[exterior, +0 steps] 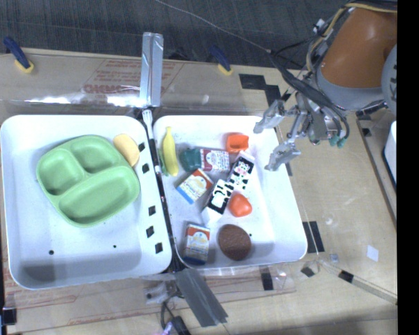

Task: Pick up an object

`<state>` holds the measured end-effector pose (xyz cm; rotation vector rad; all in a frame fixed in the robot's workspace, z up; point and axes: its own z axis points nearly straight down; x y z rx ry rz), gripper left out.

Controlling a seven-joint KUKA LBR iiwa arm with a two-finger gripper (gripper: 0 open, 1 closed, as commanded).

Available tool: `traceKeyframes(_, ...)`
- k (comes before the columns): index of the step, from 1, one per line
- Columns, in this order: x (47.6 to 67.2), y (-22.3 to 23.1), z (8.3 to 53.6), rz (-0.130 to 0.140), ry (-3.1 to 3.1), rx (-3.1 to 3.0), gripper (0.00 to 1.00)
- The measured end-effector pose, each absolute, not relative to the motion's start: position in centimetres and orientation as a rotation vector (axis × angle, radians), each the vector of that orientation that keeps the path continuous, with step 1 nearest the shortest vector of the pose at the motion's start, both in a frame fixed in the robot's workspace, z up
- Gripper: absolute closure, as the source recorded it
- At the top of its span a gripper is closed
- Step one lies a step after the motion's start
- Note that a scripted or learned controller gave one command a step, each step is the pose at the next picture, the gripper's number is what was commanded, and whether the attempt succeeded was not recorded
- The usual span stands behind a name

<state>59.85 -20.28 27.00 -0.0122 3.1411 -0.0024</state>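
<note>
Arm [356,47] cut off at the frame's upper right. Teal item [190,160] beside the banana [169,152] partly hidden, unidentifiable. Carton [196,242] label too small to read.

One fixed camera looks down at a slant from above on both white bins [14,208]

Crowded right bin [285,218] leaves perhaps only its right strip free.

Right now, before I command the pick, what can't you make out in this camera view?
- Small cartons: print too small to read.
- Gripper: its fingers look spread above the right bin's rim, nothing seen between them.
- Black patterned box: its lower end is hidden by the red item.
</note>
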Motion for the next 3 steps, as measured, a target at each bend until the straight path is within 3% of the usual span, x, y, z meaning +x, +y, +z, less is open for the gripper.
traceKeyframes(1, 64.9, -19.9, 16.4, 0.007, 3.145, -0.191, 0.00)
traceKeyframes(2, 66.1, -12.6, 9.9, -0.002, 3.131, -0.037, 0.00)
traceKeyframes(3, 60.7, -21.3, 9.6, -0.005, 3.134, 0.071, 0.00)
